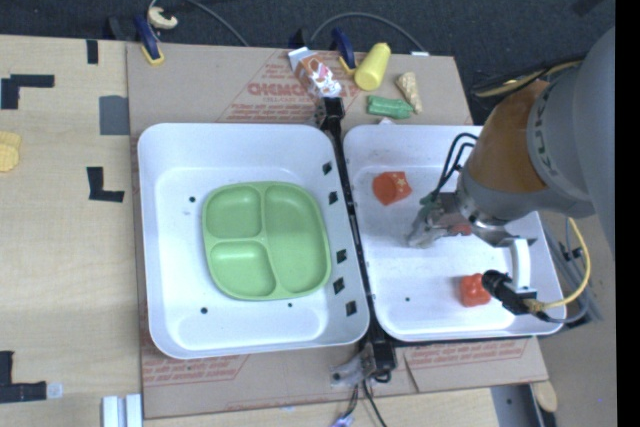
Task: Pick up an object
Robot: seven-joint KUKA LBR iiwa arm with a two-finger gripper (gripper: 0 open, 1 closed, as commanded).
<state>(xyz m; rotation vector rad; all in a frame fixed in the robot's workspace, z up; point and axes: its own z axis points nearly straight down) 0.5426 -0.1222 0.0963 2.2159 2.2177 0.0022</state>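
Note:
Two small orange-red objects lie in the right bin (400,315): one block (392,187) near its upper left, another (474,290) near its lower right. My gripper (424,230) hangs low over the bin's middle, between the two and touching neither. Its dark fingers point down and left toward the bin floor. A bit of red shows just right of the gripper at the wrist. The grey arm with its orange band (510,155) comes in from the right.
The left bin (170,175) holds a green divided plate (266,240). Beyond the bins on the cardboard lie a yellow bottle (373,65), a green piece (388,106), a tan piece (409,90) and a small printed packet (318,73). Cables run along the right bin's lower right.

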